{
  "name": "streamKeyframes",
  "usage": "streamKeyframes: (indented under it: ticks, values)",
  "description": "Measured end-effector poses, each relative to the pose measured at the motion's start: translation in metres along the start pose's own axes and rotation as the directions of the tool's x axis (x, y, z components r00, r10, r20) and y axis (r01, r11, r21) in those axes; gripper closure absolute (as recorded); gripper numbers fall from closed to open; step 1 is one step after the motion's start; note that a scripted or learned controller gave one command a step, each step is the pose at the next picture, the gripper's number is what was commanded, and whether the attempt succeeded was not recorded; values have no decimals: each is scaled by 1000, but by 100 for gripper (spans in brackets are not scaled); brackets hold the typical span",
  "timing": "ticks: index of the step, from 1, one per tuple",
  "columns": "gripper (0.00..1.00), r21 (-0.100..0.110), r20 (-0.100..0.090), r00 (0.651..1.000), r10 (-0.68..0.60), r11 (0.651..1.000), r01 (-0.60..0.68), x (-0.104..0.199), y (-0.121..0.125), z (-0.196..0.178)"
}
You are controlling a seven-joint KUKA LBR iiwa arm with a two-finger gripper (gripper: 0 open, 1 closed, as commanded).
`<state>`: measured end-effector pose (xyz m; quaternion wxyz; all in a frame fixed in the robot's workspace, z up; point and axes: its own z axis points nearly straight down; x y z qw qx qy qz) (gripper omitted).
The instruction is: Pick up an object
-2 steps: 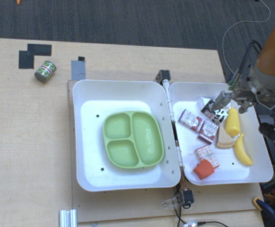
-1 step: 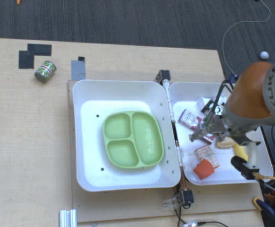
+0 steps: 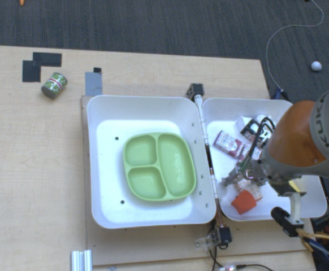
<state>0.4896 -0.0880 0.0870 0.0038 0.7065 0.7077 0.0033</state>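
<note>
Camera view: gripper (image 3: 239, 178) hangs low in right bin (image 3: 317, 205), just above red block (image 3: 244, 201), presumably lining up a pick; finger state indiscernible.

Arm (image 3: 306, 137) cut off at right edge, hiding right bin (image 3: 226, 208) contents.

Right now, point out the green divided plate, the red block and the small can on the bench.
green divided plate (image 3: 159, 166): camera view, its centre divider.
red block (image 3: 244, 202): camera view, its top face.
small can (image 3: 54, 86): camera view, its labelled side.
</note>
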Motion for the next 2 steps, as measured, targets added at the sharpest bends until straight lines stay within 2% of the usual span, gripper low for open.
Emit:
streamKeyframes:
  ticks: [1, 2]
  values:
    - [100, -6, 1, 1000, -1, 1000, 1, 0, 2, -11]
    - [100, 5, -1, 1000, -2, 1000, 2, 25, -1, -98]
